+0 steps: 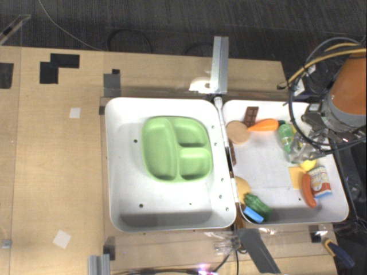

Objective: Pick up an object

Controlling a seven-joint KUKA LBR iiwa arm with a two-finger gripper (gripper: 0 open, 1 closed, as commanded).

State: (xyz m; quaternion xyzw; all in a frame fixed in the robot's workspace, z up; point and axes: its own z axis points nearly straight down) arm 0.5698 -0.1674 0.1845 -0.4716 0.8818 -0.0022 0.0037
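Left bin (123, 153) holds a green divided tray (175, 148). Right bin (264, 171): carrot (262, 126), green bottle (285, 135), likely light, smooth, slippery plastic; best pinched across its narrow body. Gripper (303, 149) sits just right of the bottle, near touching. Gripper opening: cannot tell.

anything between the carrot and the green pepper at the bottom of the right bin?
Nothing: in the camera view the stretch from the carrot down to the green pepper is bare white floor of the right bin. The yellow piece sits left of that line.
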